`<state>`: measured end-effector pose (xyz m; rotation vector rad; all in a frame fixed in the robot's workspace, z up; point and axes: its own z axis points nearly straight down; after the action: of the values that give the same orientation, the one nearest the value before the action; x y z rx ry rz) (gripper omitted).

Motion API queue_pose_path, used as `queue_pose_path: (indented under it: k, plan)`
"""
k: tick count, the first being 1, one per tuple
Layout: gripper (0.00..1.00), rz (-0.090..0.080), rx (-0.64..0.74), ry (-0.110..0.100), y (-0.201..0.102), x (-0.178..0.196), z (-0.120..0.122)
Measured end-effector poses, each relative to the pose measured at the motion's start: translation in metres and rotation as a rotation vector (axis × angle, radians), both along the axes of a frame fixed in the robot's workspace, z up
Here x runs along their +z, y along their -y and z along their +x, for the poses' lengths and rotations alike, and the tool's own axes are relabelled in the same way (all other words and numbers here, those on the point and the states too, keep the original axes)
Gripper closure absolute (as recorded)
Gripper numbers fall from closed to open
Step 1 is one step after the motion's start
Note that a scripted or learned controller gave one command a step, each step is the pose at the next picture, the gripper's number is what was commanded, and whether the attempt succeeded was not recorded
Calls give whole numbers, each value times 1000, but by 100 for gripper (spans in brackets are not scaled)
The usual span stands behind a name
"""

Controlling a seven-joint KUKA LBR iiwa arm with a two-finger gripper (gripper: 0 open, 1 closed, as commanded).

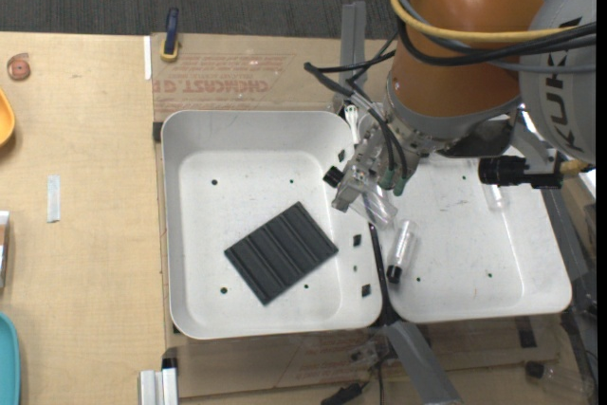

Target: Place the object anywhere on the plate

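Arm bent downward, gripper (353,193) seemingly low

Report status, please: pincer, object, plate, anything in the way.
Pincer over the divide between the bins. Marker lying in right bin, not held. Dark ribbed plate flat in left bin, nothing on it.

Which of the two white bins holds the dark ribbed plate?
The left bin. The dark ribbed plate lies tilted on its floor; the right bin holds a small clear marker-like object instead.

Two white bins (180,232), one dark ribbed plate (282,252), one clear marker (400,248).
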<state>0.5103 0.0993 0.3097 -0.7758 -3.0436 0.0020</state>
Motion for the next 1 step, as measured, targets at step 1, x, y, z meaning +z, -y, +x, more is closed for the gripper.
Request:
queue_pose_path:
  k: [1]
  plan:
    - [100, 0, 133, -1, -61, -70, 13]
